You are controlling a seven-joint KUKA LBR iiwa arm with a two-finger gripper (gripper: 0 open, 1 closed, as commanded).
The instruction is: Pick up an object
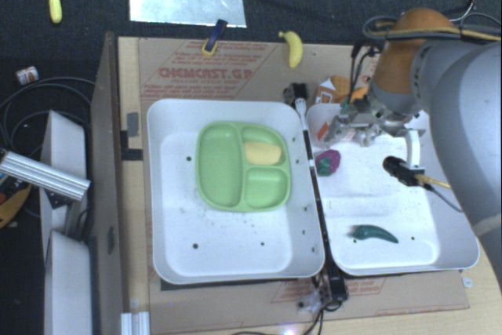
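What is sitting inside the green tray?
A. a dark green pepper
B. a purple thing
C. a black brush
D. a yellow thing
D: a yellow thing lies in the upper right section of the green tray, which rests in the left bin.

The one readable text is red print on the brown cardboard sheet (235, 63) under the two white bins. Along the sheet's far edge, beyond the left bin (176, 247), large red block capitals read roughly "CHEMCAST G P", upside down as seen from the camera; the last letters are unclear. A line of smaller red print above it is too fine to read. More faint red marks lie along the cardboard's near edge, by the right bin (451, 251), and cannot be read.
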